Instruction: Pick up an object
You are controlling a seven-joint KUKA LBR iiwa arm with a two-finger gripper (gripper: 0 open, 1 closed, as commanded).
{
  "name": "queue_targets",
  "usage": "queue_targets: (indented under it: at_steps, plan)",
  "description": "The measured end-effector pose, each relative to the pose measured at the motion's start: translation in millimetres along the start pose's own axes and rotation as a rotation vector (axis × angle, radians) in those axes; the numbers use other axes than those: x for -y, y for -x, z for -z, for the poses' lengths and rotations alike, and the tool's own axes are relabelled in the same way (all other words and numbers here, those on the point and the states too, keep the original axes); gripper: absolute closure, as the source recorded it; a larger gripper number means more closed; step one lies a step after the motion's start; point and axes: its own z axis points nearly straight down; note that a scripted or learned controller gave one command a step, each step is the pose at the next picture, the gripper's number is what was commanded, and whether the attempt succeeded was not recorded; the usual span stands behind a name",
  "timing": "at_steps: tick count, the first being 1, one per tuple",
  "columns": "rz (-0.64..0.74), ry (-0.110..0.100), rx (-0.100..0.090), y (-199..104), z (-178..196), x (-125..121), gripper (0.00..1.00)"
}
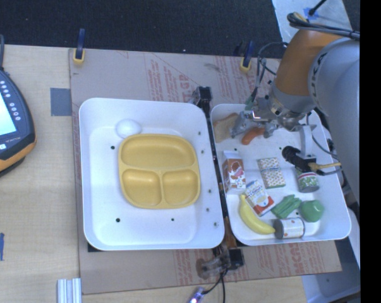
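Note:
My gripper (249, 126) hangs low over the far left part of the right bin (342, 223). An orange-red sausage-shaped object (254, 135) lies just under and beside it, touching or nearly touching. A brown piece (222, 126) lies to the gripper's left against the bin wall. Further toward the front lie a red and white packet (234, 172), a checkered packet (272, 172), another small packet (260, 197), a banana (253, 217), a green vegetable (287, 205), a round green object (312, 210), a small can (308, 182) and a white bottle (292, 228).
The left bin (98, 226) holds a yellow divided plate (158, 169) and a white egg-shaped object (128, 128). A teach pendant (4, 122) lies on the bench at far left. Clamps stand at the board's back edge (79, 52).

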Motion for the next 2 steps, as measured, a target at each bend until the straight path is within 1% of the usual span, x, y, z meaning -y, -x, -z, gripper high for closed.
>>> queue_targets:
  at_steps: [1, 2]
  plan:
    - [0.0, -0.004, 0.0, 5.8, -15.8, 0.5, 0.0]
    - [0.0, 0.0, 0.0, 22.5, -15.4, 0.1, 0.0]
